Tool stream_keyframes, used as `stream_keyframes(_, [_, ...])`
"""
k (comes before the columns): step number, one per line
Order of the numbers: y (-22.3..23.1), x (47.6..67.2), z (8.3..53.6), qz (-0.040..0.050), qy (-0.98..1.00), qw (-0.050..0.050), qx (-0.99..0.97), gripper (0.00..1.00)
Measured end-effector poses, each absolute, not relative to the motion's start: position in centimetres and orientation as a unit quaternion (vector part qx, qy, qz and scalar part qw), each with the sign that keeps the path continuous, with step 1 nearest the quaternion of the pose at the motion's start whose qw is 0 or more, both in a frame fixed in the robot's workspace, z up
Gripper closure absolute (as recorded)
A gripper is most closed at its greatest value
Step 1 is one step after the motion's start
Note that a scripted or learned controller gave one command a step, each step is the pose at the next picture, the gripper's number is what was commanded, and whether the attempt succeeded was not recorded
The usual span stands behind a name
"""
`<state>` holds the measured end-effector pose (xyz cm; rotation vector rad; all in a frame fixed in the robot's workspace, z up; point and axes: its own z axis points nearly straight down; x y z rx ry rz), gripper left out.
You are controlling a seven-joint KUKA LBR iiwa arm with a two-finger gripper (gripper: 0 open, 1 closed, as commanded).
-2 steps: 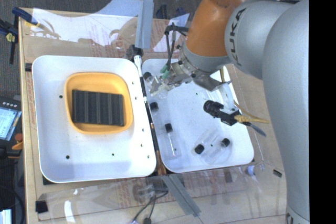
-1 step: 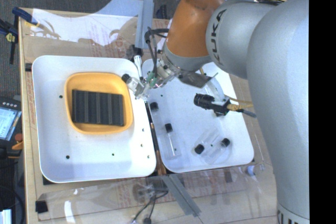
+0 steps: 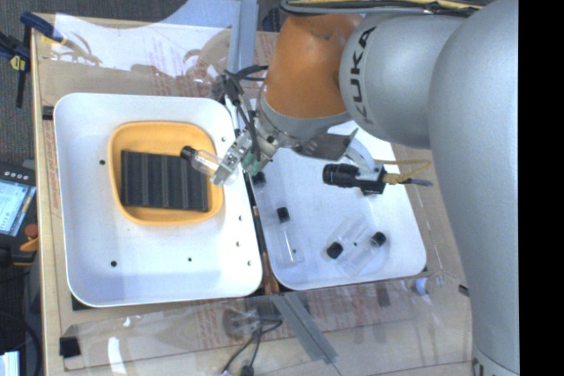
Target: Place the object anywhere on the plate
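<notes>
Tool (image 3: 231, 161): positioned over the right rim of the plate (image 3: 132, 136), at the boundary between the two bins. A small clear vial with a black cap (image 3: 199, 158) lies between its fingers, so the tool is clenched on this object. The vial extends leftward from the tool, cap end over the plate's right edge, just beside the dark ribbed insert (image 3: 167, 182). Whether the vial touches the plate cannot be told.

Plate: yellow, rounded-rectangular, lying in the far half of the left bin (image 3: 88, 260), with the dark ribbed insert at its centre.

Arm (image 3: 414, 75): grey, with an orange band (image 3: 304, 70) above the wrist, entering from the right and covering the far part of the right bin (image 3: 397, 264).

Right bin: holds several small loose items, among them a black cylindrical piece (image 3: 344, 175) toward the far side, a small black piece (image 3: 283, 214) near the left wall, and two black-capped clear pieces (image 3: 354, 244) toward the near side.

Desk (image 3: 159, 330): carries both bins side by side; papers lie along its far edge.
</notes>
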<state>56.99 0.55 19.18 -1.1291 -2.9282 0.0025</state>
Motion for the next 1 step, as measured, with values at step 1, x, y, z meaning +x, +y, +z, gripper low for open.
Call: stream_keyframes(1, [0.52,56.98,19.12,0.0011,-0.933,0.002,-0.360,0.00])
